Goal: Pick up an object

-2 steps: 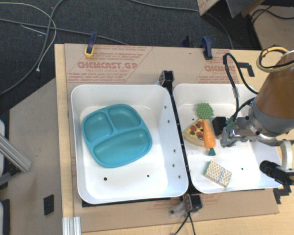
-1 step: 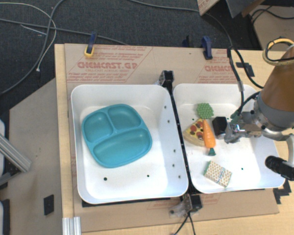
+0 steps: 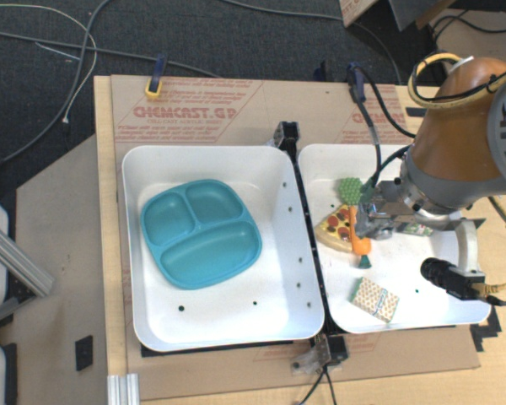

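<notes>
The gripper [image 3: 373, 223] is hanging low in the right bin [image 3: 455, 310], its dark fingers pointing toward the toys at that bin's left side. How far the fingers are standing apart cannot be told, because the metal wrist and the toys are crowding that spot, and nothing is clearly sitting between them. Right at the fingertips an orange carrot [image 3: 357, 236] is lying with its length running top to bottom, touching or overlapping the right edge of a pizza slice [image 3: 337, 226]. The pizza slice is showing a tan crust, yellow cheese and red dots. Just above the two, a green leafy piece [image 3: 350, 190] is lying near the gripper's upper side. A small teal bit [image 3: 364, 261] is sitting just below the carrot's tip. Farther toward the front of the bin, well apart from the gripper, a patterned block [image 3: 375, 299] is lying tilted. The arm [image 3: 460, 133] is rising to the right, its orange band covering the bin's far right corner. In the left bin [image 3: 152, 306] a blue divided plate [image 3: 202, 233] is lying flat.
</notes>
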Tool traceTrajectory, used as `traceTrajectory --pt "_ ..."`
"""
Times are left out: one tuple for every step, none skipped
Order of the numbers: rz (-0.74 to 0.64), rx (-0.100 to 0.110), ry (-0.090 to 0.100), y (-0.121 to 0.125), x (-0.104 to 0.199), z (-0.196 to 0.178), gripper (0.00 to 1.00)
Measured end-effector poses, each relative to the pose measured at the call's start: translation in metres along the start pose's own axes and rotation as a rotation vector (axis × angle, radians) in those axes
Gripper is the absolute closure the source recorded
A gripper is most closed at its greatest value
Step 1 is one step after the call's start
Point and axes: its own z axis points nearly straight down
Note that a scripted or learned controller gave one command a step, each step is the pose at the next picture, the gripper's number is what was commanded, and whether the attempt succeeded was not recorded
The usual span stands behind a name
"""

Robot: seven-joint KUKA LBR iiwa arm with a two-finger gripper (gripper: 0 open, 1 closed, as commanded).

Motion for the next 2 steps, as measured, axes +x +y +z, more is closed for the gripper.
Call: traceTrajectory --pt "0.0 0.002 0.001 0.015 0.054 0.015 1.0" --pt "0.0 0.002 0.001 0.026 0.103 0.021 1.0"
